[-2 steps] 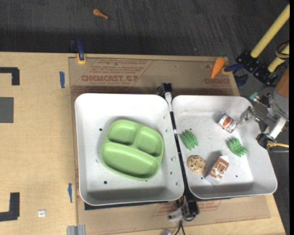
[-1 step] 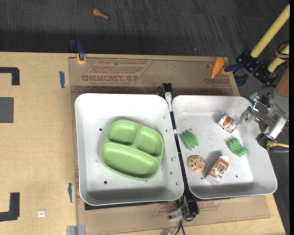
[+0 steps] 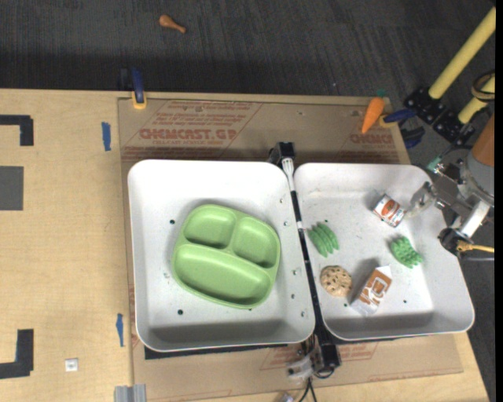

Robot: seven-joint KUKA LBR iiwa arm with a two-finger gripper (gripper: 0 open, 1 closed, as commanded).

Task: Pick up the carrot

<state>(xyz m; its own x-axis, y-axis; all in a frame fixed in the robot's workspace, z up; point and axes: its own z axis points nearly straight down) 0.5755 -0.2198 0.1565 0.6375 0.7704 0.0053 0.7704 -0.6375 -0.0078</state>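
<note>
- Look at the left side first. You see the left bin (image 3: 149, 235), and in it sits a green plate (image 3: 226, 255) with three little sections.
- Far away, past the bench on the dark floor, lies a small orange thing (image 3: 171, 23) (too small for you to tell what it is).
- Move to the middle. A black clip (image 3: 284, 153) sits at the far end of the line where the two bins meet.
- Now the right bin (image 3: 452, 314). Near its left wall you see a leafy green toy (image 3: 323, 238), and just nearer than that, a cookie (image 3: 335, 279).
- Right beside the cookie lies an orange and white packet (image 3: 374, 289), tilted.
- Farther back in that bin is a small red and white can (image 3: 388, 210) on its side. A second bumpy green toy (image 3: 405, 251) lies to the right of the packet.
- The carrot (image 3: 372, 115) is not in any bin. You find it on the brown board beyond the right bin's far edge, standing at a slant.
- The gripper (image 3: 452, 208) hangs over the right bin's right edge, near the can and well apart from the carrot. You cannot tell from here whether it is open or closed.
</note>
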